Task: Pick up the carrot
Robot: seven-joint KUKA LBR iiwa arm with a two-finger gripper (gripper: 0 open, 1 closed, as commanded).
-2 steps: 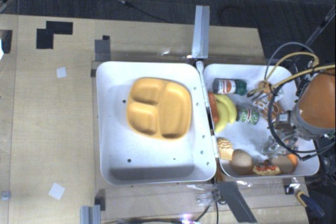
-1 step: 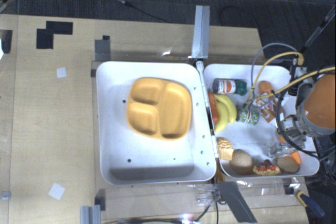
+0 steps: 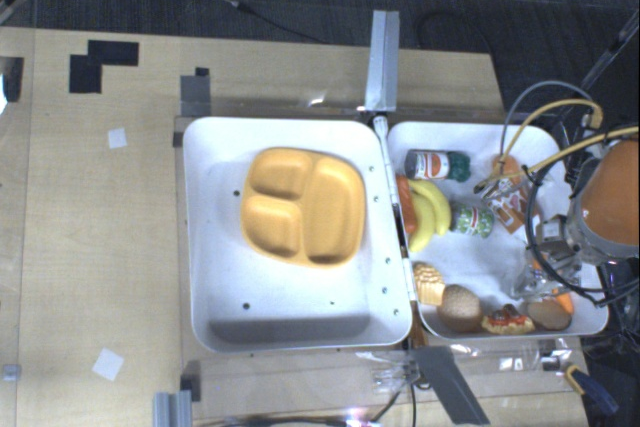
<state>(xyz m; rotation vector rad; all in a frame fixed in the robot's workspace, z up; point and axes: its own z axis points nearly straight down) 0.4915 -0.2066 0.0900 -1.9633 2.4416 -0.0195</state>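
A long orange-red piece that looks like the carrot [image 3: 403,199] lies along the left wall of the right bin [image 3: 470,335], partly tucked under the banana [image 3: 430,212]. My gripper [image 3: 538,283] hangs low over the bin's front right corner, far from that piece, amid cables. A small orange bit [image 3: 565,302] shows just beside the gripper; what it is cannot be made out. The arm's orange band [image 3: 610,200] sits above it.
The left bin [image 3: 215,245] holds a yellow divided plate [image 3: 304,205]. In the right bin lie a can [image 3: 437,165], a green-capped bottle [image 3: 472,219], a packet [image 3: 507,200], and bread-like foods [image 3: 460,303] with a hotdog [image 3: 507,321] along the front wall.
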